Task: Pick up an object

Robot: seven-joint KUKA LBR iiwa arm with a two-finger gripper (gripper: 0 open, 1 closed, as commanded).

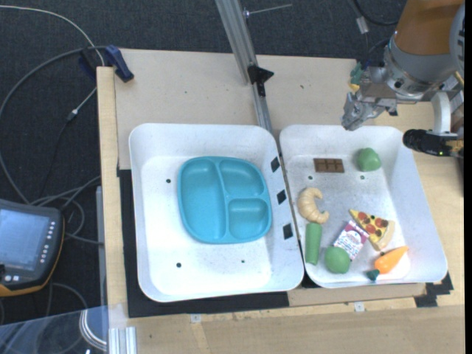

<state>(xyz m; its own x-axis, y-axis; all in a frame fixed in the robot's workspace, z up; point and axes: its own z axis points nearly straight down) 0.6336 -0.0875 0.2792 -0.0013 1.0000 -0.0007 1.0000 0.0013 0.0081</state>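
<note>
I am hovering my fingers [359, 115] over the far rim of the right bin [413, 198], above the chocolate bar [329, 166]; their spread I cannot tell.

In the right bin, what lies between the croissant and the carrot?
In the camera view, the pizza slice and the small pink carton lie between the croissant and the carrot in the right bin.
</note>
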